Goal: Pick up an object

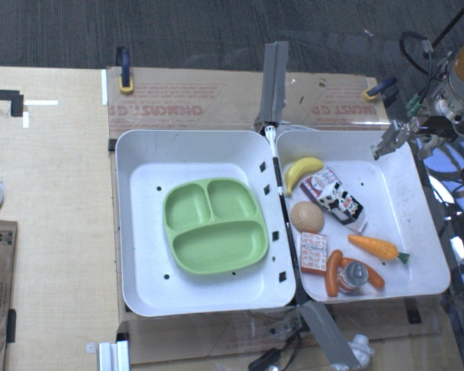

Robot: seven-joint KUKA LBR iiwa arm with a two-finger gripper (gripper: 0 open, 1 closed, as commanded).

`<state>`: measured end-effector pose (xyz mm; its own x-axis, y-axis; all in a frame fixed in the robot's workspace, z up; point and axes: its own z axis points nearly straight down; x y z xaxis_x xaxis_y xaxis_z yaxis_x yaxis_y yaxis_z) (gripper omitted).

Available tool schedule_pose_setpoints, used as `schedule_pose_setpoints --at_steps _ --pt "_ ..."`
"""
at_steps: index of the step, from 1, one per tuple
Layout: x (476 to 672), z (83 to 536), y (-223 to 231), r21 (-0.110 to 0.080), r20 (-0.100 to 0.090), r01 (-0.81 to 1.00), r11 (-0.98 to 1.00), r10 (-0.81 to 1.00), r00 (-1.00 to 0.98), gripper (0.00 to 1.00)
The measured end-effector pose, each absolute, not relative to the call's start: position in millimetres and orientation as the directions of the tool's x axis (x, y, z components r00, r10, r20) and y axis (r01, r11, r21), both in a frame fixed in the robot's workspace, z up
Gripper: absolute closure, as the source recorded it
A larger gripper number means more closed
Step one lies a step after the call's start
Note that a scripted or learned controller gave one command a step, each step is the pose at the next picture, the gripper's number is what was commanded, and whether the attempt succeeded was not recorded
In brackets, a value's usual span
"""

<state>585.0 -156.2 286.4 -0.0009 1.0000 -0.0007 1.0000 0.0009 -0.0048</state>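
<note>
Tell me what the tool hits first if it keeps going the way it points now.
Probably the bare floor of the right bin. The tool hangs over its far right corner, angled down and left; depth is unclear.

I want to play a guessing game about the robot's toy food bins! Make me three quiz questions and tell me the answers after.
1. True or false: the green plate lies in the left bin.
2. Which food lies next to the milk carton, nearer the top of the right bin? A) banana B) carrot C) sausage
3. Fill in: the gripper is above the right bin's top ____ corner.

Key
1. True; the plate has three sections.
2. A, the banana. The carrot lies lower down.
3. Right.
</note>
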Motion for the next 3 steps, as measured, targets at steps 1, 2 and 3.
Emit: schedule_pose_setpoints --at_steps 1,2,3 --pt "567.3 391.7 -184.7 -0.004 -0.001 1.0 0.026 1.0 -0.026 0.0" --pt "657.3 259.9 -176.2 -0.003 0.0 0.973 0.23 0.973 -0.23 0.0" --pt "602.3 152.9 -186.5 -0.003 0.001 0.955 0.296 0.955 -0.296 0.0"
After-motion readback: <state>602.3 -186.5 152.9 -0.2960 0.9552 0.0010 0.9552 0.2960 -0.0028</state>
